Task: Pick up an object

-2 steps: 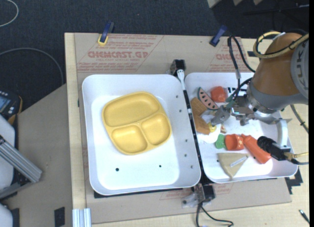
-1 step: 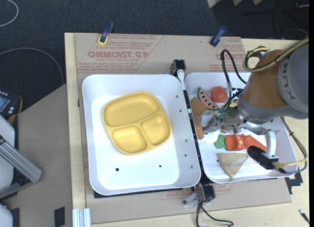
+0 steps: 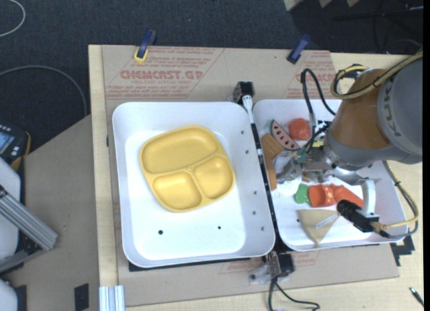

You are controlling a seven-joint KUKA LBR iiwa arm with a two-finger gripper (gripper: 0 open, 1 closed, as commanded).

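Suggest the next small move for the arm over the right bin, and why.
Probably a short straight descent. The gripper hangs low over the right bin, near its left wall, with a watermelon slice toy, a brown piece and an orange and green toy crowded around it. I see nothing between its fingers, so lowering onto the nearest piece seems the sensible step.
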